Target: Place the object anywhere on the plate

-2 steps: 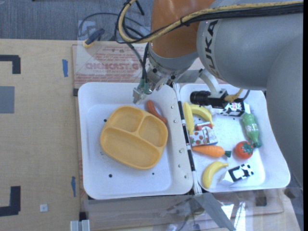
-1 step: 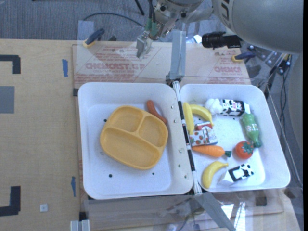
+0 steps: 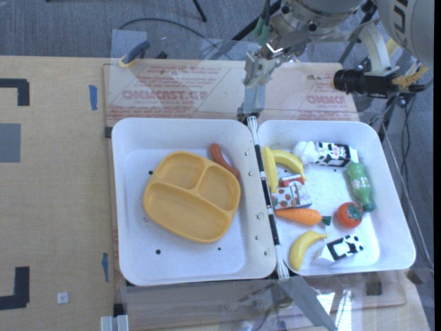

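Observation:
A yellow three-section plate [image 3: 193,195] lies in the left bin [image 3: 131,254] with nothing on it. A reddish sausage [image 3: 223,158] rests on the bin floor against the plate's far right rim. My gripper [image 3: 251,110] hangs above the back edge of the bins, over the divider between them, behind and above the sausage. I see nothing held in it. The right bin [image 3: 393,192] holds the other toys: two bananas [image 3: 286,161] [image 3: 305,245], a carrot [image 3: 300,216], a tomato [image 3: 349,214], a green bottle [image 3: 360,183] and a small red-and-white carton [image 3: 291,194].
A black-and-white cow toy [image 3: 329,153] lies at the back of the right bin and a black-and-white carton [image 3: 342,248] at its front. The raised divider [image 3: 265,205] runs between the bins. Bare bin floor surrounds the plate at left and front.

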Controlling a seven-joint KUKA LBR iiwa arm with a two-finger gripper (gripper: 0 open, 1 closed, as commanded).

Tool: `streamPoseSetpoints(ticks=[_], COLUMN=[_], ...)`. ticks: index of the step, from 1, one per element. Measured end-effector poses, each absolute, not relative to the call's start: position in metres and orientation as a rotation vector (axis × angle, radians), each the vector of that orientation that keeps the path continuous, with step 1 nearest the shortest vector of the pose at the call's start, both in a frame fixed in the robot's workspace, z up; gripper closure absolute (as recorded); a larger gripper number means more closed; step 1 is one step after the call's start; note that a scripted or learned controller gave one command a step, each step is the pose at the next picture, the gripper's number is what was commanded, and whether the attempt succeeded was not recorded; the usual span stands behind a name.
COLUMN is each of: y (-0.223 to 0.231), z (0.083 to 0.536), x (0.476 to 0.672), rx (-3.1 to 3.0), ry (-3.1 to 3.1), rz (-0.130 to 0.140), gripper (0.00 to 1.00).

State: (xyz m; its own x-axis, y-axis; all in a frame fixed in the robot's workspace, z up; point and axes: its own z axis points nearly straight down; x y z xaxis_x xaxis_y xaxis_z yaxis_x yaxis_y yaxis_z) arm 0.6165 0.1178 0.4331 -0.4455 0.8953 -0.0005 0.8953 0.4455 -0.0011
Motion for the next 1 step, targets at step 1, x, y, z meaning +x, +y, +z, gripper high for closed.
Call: streamPoseSetpoints(ticks=[1], y=[0.0856], z=[0.4354], x=[0.6585], rx=[-2.310], ry=[-2.135], rz=[-0.003], gripper=[1.00])
